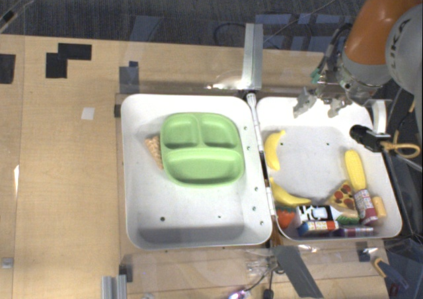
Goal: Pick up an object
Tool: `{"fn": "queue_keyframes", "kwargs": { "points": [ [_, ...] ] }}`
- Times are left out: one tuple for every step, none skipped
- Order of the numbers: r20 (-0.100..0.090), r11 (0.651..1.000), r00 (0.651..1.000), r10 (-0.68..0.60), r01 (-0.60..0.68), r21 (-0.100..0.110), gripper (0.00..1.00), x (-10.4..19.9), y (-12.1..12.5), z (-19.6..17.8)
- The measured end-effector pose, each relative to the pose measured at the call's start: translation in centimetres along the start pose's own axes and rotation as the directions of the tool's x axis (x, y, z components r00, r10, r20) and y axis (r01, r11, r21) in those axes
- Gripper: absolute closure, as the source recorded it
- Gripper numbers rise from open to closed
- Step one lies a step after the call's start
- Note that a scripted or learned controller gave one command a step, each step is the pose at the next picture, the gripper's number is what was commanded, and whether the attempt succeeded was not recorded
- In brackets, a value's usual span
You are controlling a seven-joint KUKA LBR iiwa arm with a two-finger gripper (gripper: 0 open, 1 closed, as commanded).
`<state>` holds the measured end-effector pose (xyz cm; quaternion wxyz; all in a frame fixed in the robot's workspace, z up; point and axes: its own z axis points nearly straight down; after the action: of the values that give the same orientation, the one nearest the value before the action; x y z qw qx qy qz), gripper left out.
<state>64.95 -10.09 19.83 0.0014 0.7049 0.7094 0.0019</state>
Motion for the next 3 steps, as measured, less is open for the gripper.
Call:
{"fn": "queue_keyframes", "kwargs": {
  "points": [
    [-0.001, 1.000, 1.000, -0.005, 0.005, -0.007, 1.00, 0.2, 0.2, -1.2],
    [0.001, 0.946, 0.946, 0.325, -0.325, -0.003, 1.00, 0.4, 2.1, -13.8],
    [0.000, 0.992, 0.992, 0.124, -0.124, 0.001, 1.00, 2.9, -2.4, -4.1]
  ]
}}
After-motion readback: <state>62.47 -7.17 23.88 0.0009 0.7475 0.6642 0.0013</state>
